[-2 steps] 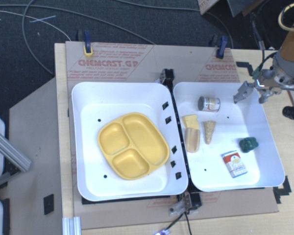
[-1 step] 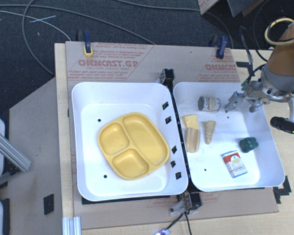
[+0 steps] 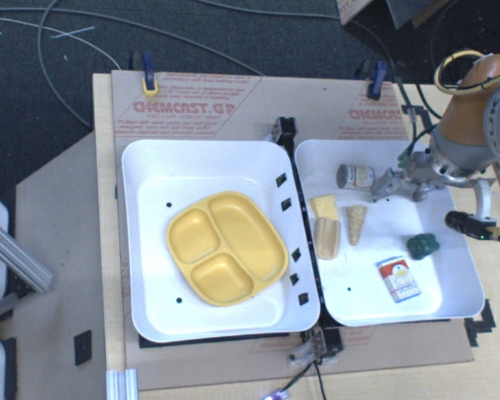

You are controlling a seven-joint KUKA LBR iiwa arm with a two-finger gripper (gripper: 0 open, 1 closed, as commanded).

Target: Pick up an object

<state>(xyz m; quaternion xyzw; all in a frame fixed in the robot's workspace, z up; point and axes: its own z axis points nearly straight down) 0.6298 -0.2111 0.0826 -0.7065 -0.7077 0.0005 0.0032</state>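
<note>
White right bin (image 3: 450,294), small silvery can (image 3: 355,177) lying sideways, hand (image 3: 393,185) beside it

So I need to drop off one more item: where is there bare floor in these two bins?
Left bin: bare strips around the yellow tray, widest above it. Right bin: open floor along the near edge left of the red box. Crowded by the can, claw, wedges and green lump.

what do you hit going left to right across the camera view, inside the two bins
yellow tray → tan block → wedge → red carton → green lump
</note>
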